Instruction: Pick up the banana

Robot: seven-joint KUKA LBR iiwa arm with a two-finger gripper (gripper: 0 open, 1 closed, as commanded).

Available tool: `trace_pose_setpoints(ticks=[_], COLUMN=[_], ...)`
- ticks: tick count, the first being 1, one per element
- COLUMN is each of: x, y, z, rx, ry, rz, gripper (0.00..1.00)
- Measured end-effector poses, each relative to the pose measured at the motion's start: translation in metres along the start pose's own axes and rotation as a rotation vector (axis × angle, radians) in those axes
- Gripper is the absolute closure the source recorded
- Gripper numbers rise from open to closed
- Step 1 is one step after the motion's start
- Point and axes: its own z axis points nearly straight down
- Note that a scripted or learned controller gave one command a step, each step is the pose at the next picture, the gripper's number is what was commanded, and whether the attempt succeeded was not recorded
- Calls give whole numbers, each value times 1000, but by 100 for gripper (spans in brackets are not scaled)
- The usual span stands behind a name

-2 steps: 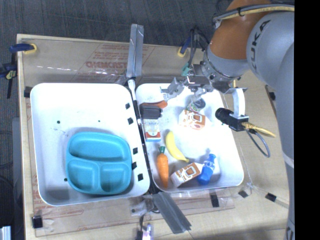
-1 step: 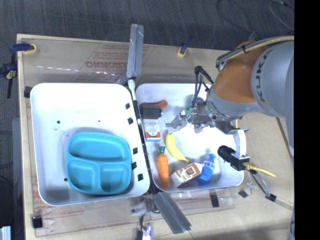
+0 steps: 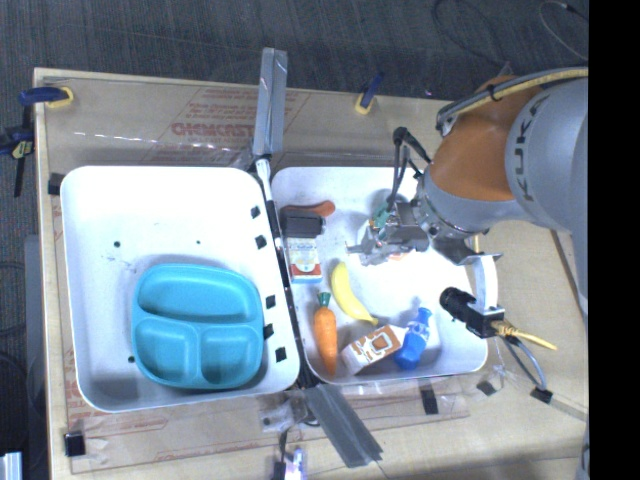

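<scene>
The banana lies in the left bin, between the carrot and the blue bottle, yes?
Not quite: the camera view shows the banana in the right bin, not the left. The rest holds: it lies between the carrot and the blue bottle.

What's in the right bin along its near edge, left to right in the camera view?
Carrot → small carton → blue bottle. The banana lies just behind the carrot and carton, and the gripper hovers farther back.
</scene>
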Motion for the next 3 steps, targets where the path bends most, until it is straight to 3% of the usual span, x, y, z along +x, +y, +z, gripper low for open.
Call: trace_pose_setpoints(ticks=[1, 2, 3], x=[0, 20, 20], y=[0, -6, -6], z=[0, 112, 102], rx=[-1, -7, -5], ry=[0, 2, 0], rz=[0, 1, -5], gripper=[0, 0, 100])
